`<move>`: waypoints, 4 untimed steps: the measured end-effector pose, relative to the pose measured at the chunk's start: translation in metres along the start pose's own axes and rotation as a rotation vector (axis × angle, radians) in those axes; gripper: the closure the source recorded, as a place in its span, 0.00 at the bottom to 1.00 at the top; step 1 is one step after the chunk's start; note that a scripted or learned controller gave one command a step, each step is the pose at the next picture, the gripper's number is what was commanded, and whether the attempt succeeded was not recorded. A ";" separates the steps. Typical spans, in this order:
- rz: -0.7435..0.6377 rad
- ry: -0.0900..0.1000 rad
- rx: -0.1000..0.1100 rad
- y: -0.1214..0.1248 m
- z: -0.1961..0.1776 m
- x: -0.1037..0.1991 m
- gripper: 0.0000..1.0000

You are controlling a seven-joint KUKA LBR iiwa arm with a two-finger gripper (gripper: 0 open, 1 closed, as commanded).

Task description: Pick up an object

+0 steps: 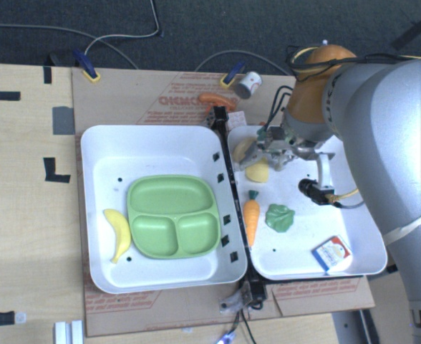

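A small card (332, 253), a green toy (280, 217) and a carrot (250, 221) lie untouched in the right bin (364, 264); farther back, the gripper (271, 151) hangs over a yellow lemon-like object (258, 172), grasp state unreadable, nothing lifted yet.

A single fixed camera looks down at a slant on the table (24, 192) and both bins (side by side), the arm (382, 142) entering from the right.

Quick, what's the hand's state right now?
Hand: low in the right white bin, over the pale yellow lemon-like object; grip cannot be told.
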State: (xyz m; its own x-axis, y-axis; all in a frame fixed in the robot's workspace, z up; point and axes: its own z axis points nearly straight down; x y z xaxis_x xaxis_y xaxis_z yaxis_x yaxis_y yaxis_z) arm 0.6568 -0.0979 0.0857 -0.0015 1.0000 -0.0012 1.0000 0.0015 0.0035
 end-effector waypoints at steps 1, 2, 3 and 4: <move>0.001 0.000 0.003 0.002 0.000 0.001 0.00; 0.000 0.000 0.002 0.002 0.000 -0.001 0.00; 0.000 0.001 0.002 0.010 0.000 0.003 0.00; 0.000 0.000 0.001 0.010 -0.010 0.003 1.00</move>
State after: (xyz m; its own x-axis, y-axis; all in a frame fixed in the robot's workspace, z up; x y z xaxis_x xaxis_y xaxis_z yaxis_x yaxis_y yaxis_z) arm 0.6671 -0.0947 0.0957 -0.0015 1.0000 -0.0016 1.0000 0.0015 0.0023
